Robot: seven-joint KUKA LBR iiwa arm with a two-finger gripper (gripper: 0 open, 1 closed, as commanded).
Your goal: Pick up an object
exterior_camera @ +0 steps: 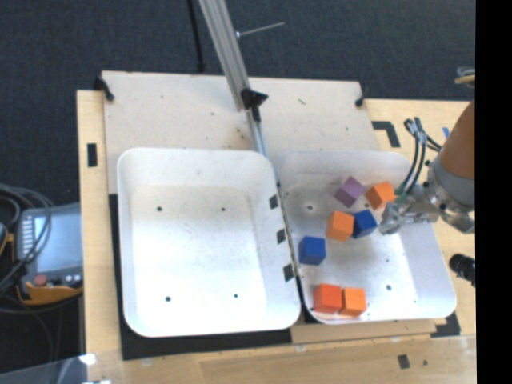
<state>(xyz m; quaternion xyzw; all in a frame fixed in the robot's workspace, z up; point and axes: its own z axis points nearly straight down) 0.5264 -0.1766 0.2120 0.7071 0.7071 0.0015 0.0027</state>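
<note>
The right bin (pixel 416 294) holds several foam blocks. A purple block (pixel 350 191) and an orange block (pixel 380 194) lie near its back. Just in front of them sit an orange block (pixel 341 226) and a blue block (pixel 364 222), touching each other. Another blue block (pixel 312 250) lies near the bin's left wall. Two orange blocks (pixel 328 298) (pixel 354 300) rest side by side at the front edge. My gripper (pixel 392 218) hangs low over the bin's right half, just right of the blue block and below the orange one.
The left bin (pixel 200 238) stands beside the right one. A metal post (pixel 228 46) rises at a slant behind the bins. A control pendant (pixel 48 250) with cables lies off the bench's left side.
</note>
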